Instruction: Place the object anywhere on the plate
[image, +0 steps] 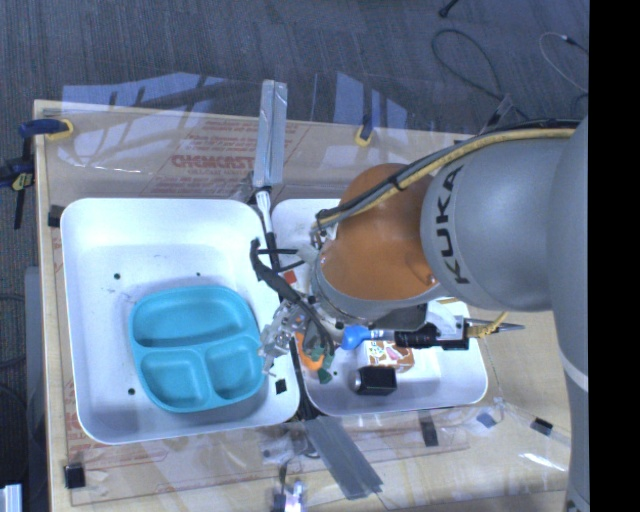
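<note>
Over the rim between the 2 bins, my pincer (283, 338) sits low, at the near-centre of the worktop (150, 150). Can't tell whether it's released or clenched: dark cables and metal parts crowd it, and I see nothing plainly grasped in it.

L bin (100, 250): holds the blue plate (190, 322), 3 compartments, lying flat toward the bin's front-right part. Its right edge is near the pincer, w/ the bin rim between them.

R bin (455, 385): my arm (500, 220) comes in from the right and covers most of it, orange band (375, 235) over the bin's middle. Small things lie at the front, just right of the pincer:
- orange bit (316, 362), just beside the pincer
- green bit (308, 346), touching or nearly touching the orange one
- blue bit (351, 338), a little further right
- packet (385, 352) w/ orange print
- black pen (435, 340), lying across, tip toward the right wall

Can't tell which of these is the task's thing. All lie in the R bin, apart from the plate.
</note>
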